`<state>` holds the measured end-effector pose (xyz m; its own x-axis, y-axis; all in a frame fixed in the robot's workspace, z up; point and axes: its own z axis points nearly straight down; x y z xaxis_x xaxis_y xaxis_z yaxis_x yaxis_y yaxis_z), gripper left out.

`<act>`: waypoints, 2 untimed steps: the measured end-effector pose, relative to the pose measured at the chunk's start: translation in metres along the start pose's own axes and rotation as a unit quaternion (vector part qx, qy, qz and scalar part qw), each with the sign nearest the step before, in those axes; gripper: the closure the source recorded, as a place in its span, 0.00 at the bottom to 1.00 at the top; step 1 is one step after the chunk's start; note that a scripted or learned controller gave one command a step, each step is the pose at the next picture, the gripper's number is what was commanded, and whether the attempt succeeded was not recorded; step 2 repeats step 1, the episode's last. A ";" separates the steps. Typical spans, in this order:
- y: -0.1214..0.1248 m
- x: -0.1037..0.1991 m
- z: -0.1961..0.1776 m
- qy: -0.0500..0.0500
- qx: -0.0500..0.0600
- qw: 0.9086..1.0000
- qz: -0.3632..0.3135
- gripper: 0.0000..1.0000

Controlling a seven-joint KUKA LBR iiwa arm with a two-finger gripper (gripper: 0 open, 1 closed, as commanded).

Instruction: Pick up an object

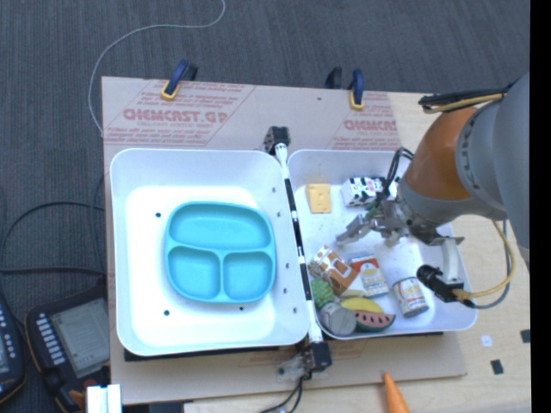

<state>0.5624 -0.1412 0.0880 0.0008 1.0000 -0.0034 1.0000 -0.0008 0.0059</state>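
the gripper [366,227] hangs low over the middle of the right bin [448,317], reaching in from 3 o'clock; its fingers [351,233] point toward 9 o'clock and stand spread apart with nothing seen between them, so the hand is judged open and empty; the nearest candidate is the small carton [332,267], lying just beside the fingertips at about 7 o'clock, its long axis running roughly from 10 to 4 o'clock; a second small box [370,275] lies at 6 o'clock of the hand, near it; the yellow cracker [319,198] lies at 10 o'clock, a little apart; the black-and-white packet [363,188] lies at 12 o'clock, close; the can [411,298] sits at 5 o'clock, further off; the watermelon slice [374,319] and a grey disc [339,320] lie at 6 o'clock along the near wall; count: two bins, one arm, one of each item named, though the green piece under the carton is too hidden to identify; the left bin [138,175] holds one blue divided tray [220,252], three compartments, well apart at 9 o'clock; judgement: a short drop toward 7 o'clock would meet the carton.
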 end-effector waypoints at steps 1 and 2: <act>0.002 0.000 -0.011 0.000 -0.002 1.000 0.000 1.00; 0.002 0.000 -0.011 0.000 -0.002 1.000 0.000 1.00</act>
